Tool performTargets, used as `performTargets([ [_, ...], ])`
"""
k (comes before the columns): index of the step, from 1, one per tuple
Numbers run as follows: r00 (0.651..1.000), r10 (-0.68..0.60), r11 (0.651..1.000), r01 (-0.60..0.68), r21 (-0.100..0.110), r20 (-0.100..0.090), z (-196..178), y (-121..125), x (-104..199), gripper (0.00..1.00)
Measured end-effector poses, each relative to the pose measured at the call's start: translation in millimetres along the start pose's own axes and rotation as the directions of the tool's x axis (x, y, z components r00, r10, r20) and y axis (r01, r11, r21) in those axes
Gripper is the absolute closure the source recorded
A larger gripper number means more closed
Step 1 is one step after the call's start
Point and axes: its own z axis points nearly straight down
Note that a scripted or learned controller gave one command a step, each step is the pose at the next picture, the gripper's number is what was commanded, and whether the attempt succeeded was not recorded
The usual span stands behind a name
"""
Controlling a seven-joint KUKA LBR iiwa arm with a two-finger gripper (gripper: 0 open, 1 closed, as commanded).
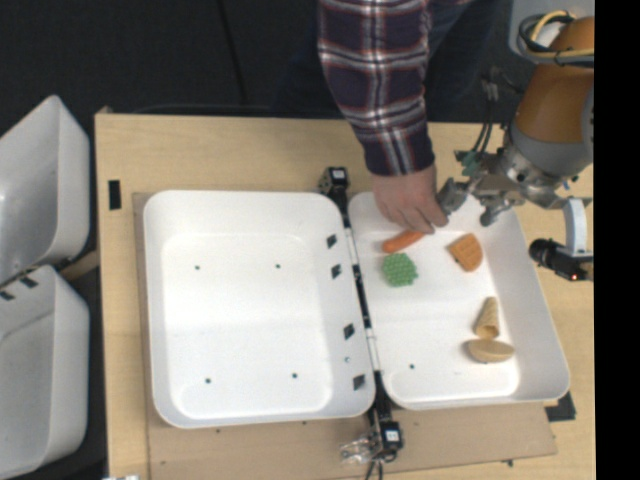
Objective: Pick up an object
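Note:
The right bin (530, 268) holds several small things. An orange carrot-shaped piece (403, 240) lies near the bin's back left, with a green knobbly ball (400, 269) just in front of it. An orange block (465, 252) sits to their right. A tan cone (487, 316) and a tan rounded piece (488, 350) lie toward the front right. My gripper (472, 204) hangs over the back of this bin, above and just behind the orange block. It is open, with nothing between its fingers.
A person's arm in a plaid sleeve (385, 58) reaches in from the back, and the hand (408, 204) rests at the carrot-shaped piece, close to my gripper's left. The left bin (240, 308) lies beside the right one. White housings (35, 268) stand at the far left.

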Motion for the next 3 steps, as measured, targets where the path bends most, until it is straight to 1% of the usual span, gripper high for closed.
performTargets([
  [1,1.0,-0.005,1.0,0.005,0.01,-0.003,120,10,42,0.0],
  [2,1.0,0.001,1.0,-0.001,0.025,-0.004,148,-78,33,0.0],
  [3,1.0,0.005,1.0,-0.005,0.013,-0.004,135,-73,33,1.0],
])
